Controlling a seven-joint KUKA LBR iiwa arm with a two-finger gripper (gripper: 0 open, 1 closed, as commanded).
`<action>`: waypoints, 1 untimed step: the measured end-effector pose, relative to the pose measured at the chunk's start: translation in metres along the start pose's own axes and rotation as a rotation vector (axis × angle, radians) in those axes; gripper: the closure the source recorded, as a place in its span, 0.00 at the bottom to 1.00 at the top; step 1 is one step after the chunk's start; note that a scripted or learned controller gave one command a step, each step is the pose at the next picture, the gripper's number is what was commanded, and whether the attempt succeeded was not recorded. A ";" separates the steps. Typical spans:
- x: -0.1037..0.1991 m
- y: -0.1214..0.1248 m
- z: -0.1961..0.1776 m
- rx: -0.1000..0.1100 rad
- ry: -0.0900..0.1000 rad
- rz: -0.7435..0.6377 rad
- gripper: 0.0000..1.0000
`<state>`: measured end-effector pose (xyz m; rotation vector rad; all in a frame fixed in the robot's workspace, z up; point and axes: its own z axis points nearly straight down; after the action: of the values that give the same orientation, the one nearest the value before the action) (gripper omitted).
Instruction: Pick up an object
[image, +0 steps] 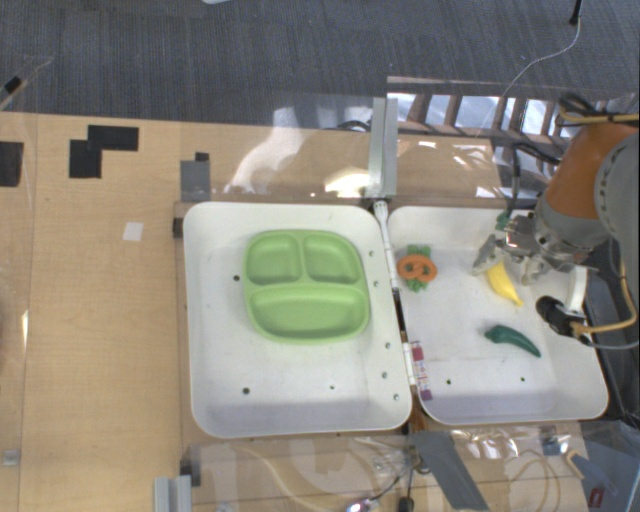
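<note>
Since the yellow banana (504, 283) looks like a light, stiff, smooth plastic toy, a grasp across its curved middle seems safest against slipping. It lies in the right bin (500, 400), near the far right side, with a green pepper (513, 339) just below it and an orange toy (416, 268) to its left. The gripper (508, 253) sits directly over the banana's upper end, seemingly touching it; how wide it stands I cannot tell.

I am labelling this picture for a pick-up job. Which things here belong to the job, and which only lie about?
Belong to the job:
gripper
yellow banana, just under the gripper
green pepper
orange toy
right bin

Only lying about:
green divided plate
left bin
</note>
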<state>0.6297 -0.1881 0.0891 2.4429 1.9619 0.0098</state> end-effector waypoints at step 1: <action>0.005 -0.012 -0.059 0.006 0.000 0.237 0.00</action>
<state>0.6183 -0.1807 0.1483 2.6622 1.6620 0.0052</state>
